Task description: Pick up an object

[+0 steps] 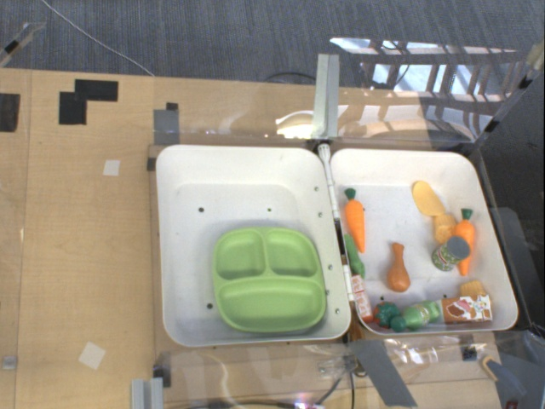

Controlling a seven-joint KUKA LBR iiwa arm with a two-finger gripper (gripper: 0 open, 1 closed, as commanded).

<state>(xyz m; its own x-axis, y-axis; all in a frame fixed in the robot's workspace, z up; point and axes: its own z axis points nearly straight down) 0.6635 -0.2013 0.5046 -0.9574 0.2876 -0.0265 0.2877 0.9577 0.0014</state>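
Note:
The right bin [400, 164] holds several toy foods. A carrot [354, 222] lies along its left wall, with a green item [354, 261] below it. A yellow banana-like piece [428, 198] lies at the upper right, above a small yellow piece [444, 226]. A second carrot [464, 239] lies next to a small can [449, 254]. An orange drumstick shape [398, 268] lies mid-bin. Along the front wall are a dark green piece [389, 315], a light green piece [421, 314] and an orange carton [467, 308].
The left bin [196, 186] holds a green divided plate [269, 279] toward its front right. A metal post [326, 100] stands behind the bins where they meet. A metal frame [443, 75] stands at the back right. The wooden bench [77, 245] extends to the left.

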